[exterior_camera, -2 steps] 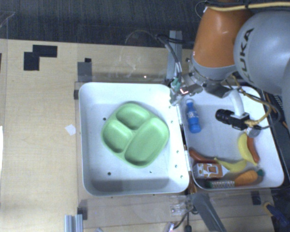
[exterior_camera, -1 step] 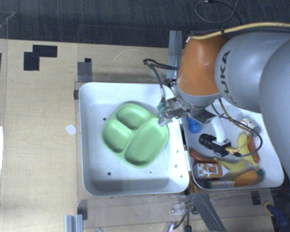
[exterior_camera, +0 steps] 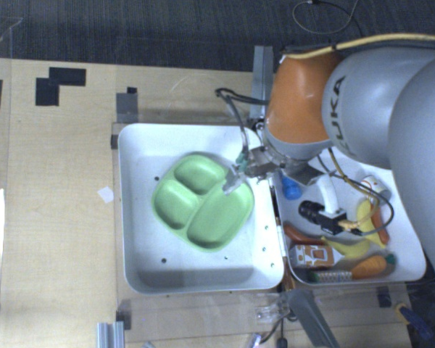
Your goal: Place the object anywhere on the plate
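Note:
A green plate (exterior_camera: pixel 203 201) with three compartments lies in the left white bin (exterior_camera: pixel 141 259), toward its right side. My gripper (exterior_camera: pixel 234 177) reaches in from the right and hangs over the plate's upper right rim, where the compartments meet. Its tip looks pale and glassy against the green, and I cannot make out any object in it. The grey arm with its orange band (exterior_camera: pixel 301 100) covers the upper part of the right bin.
The right bin (exterior_camera: pixel 413 263) holds several things: a blue piece (exterior_camera: pixel 291 190), a white piece (exterior_camera: pixel 328 192), a yellow banana (exterior_camera: pixel 351 243), an orange carrot-like piece (exterior_camera: pixel 370 267) and a brown-labelled bottle (exterior_camera: pixel 315 254). Bare white floor surrounds the plate in the left bin.

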Robot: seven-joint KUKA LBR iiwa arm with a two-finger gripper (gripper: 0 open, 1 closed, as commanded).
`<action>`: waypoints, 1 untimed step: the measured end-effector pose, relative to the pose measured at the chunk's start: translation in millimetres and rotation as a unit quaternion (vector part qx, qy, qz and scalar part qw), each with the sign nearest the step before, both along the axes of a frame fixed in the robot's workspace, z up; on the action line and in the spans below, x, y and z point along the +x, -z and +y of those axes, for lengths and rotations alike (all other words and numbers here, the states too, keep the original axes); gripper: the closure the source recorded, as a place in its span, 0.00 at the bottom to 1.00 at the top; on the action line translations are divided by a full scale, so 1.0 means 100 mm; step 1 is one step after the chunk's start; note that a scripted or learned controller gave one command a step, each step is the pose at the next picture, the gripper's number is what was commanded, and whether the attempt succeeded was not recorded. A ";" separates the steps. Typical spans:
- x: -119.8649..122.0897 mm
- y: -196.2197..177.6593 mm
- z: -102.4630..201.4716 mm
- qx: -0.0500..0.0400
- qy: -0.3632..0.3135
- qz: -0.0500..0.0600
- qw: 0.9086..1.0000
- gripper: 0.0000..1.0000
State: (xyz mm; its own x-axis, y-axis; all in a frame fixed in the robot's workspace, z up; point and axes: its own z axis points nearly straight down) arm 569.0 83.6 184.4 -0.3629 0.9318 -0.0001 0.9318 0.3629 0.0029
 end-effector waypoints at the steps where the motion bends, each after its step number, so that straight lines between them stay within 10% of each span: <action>1: -0.43 0.67 0.40 0.000 0.290 0.002 0.957 0.00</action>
State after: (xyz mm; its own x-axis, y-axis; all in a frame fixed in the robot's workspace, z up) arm 525.6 123.9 117.6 0.2157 0.9765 0.0006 0.9765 -0.2157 -0.0017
